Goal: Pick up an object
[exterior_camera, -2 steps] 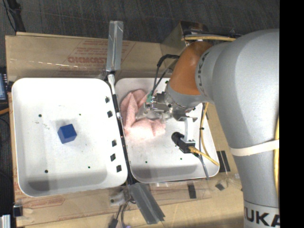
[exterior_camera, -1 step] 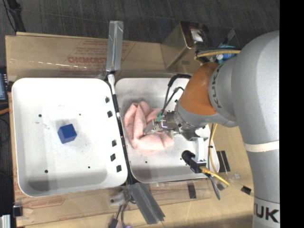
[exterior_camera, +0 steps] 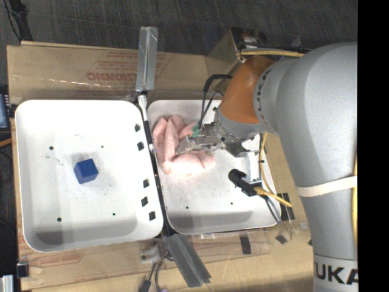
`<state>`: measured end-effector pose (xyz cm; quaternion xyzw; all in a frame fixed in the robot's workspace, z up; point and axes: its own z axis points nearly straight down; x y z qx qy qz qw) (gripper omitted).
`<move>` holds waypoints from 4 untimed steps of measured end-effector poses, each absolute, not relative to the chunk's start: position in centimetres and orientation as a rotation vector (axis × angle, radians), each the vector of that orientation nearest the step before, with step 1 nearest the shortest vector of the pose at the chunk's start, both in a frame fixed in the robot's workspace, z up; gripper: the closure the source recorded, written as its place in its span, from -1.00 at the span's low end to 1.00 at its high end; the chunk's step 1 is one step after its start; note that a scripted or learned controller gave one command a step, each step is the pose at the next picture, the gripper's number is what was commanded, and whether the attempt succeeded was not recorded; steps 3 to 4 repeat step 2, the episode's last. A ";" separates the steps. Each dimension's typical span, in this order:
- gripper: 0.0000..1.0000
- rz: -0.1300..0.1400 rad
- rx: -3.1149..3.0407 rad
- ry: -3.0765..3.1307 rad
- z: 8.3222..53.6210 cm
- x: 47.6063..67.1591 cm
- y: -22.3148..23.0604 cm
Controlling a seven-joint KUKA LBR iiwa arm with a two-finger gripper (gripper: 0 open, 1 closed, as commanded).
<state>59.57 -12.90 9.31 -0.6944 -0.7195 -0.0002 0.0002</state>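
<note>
Bins sit side by side on the bench. Left bin (exterior_camera: 36,163) holds one blue cube (exterior_camera: 86,170), lying left of its centre, well apart from every wall and from the arm. Right bin (exterior_camera: 213,215) holds a pink, soft-looking thing like a crumpled glove or cloth (exterior_camera: 173,145), bunched against its left wall toward the far corner; the near half of that bin's floor carries nothing else that can be made out.

Gripper (exterior_camera: 200,140) is low over the right edge of the pink thing, seemingly touching or just above it. Whether its tips are apart, together or clamped on the fabric cannot be told from this slant, since the wrist hides them.

Judging from this, the step in hand is the grasp on the pink thing. To do it well, the tool should bite a raised fold rather than a flat patch, go deep enough to gather material, and lift straight up, clear of the left wall. Soft stuff may slip or trail, so a slow rise seems wise.
</note>
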 end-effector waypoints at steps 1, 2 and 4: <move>-1.00 -0.002 -2.119 -2.322 9.4 59.5 -15.1; -1.00 0.000 -2.046 -2.384 9.3 64.6 -10.7; -1.00 0.000 -2.046 -2.384 9.3 64.6 -10.7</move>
